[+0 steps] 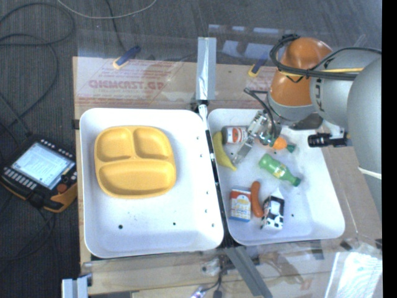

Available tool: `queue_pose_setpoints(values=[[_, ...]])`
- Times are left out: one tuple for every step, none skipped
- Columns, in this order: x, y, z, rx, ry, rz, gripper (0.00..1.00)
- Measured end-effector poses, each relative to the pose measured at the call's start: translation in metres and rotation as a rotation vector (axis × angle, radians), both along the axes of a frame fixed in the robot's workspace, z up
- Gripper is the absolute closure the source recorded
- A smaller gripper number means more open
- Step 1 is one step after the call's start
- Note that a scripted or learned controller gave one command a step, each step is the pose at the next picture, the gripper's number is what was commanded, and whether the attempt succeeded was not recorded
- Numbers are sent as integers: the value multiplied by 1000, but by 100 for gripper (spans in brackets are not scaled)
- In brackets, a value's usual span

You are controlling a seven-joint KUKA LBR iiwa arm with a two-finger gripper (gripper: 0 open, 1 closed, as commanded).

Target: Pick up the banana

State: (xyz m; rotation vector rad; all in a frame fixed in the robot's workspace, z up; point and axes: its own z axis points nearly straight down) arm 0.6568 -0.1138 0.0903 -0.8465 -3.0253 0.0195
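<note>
The banana (222,152) is yellow and lies lengthwise along the left wall of the right bin (322,219). My gripper (245,151) hangs just to its right, slanting down and left from the orange wrist band. It sits close beside the banana, below a small red and white can (233,135). Nothing shows as held in it.
The right bin also holds a green bottle (279,169), an orange carrot piece (283,145), a red sausage (256,198), a small red box (240,205) and a black and white carton (273,213). The left bin (149,228) carries a yellow divided plate (134,161).
</note>
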Motion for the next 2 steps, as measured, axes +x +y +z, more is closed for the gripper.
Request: queue_pose_setpoints(values=[[-1,8,1,0,-13,-141,0],[1,9,12,1,-24,-142,100]])
